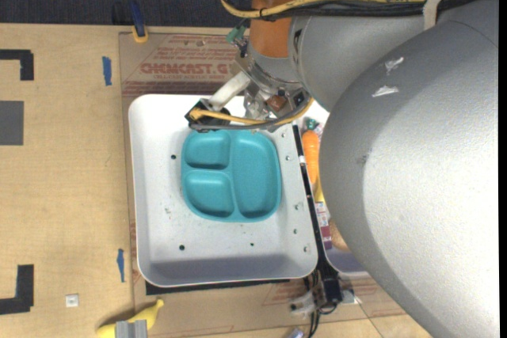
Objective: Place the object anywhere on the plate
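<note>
Setup: teal divided plate [232,174] sits in the left white bin [150,194], toward its far side. The gripper [261,103] hangs over the plate's far edge, just past the far-right compartment. Claw state: cannot tell, since the wrist hides it from above. Nothing can be confirmed as held.

Object: best candidate is an orange thing [311,158] lying just right of the bin's right wall, partly under the arm [412,131]. It is apart from the plate and not yet on it.

Risks, as judged from here:
- If the claw carries nothing, any release over the plate achieves nothing. Cause: a failed pick that this view cannot reveal.
- If it does carry something, the gripper is at the plate's far rim, not its middle. A drop here could strike the rim and roll off into the bin.
- A low descent could push the plate toward the near side, or tip it by pressing on the raised edge.
- The orange thing looks long and rounded, so likely to roll on landing.
</note>
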Robot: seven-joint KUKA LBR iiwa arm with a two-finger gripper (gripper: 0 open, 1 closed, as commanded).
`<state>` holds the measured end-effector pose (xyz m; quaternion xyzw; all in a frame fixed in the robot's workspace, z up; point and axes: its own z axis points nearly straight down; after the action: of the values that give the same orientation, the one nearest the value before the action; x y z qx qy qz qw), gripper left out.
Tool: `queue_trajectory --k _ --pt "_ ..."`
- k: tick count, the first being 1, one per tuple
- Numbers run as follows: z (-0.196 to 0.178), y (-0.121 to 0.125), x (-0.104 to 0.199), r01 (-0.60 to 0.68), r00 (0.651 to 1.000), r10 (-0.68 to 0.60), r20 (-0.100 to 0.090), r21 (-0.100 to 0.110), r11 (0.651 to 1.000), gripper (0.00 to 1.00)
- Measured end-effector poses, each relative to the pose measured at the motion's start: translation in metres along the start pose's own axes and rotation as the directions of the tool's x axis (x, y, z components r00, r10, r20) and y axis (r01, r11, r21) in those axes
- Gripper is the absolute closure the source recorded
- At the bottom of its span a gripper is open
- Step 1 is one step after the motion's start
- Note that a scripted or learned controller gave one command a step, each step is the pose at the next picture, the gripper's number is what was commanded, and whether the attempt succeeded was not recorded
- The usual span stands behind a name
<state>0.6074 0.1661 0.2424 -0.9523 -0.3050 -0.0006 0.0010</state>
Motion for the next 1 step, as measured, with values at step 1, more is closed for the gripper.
queue_trajectory --k 1 --pt "0.0007 0.0011 -0.0011 -0.001 1.000 0.001 0.003 -0.001 1.000 0.00"
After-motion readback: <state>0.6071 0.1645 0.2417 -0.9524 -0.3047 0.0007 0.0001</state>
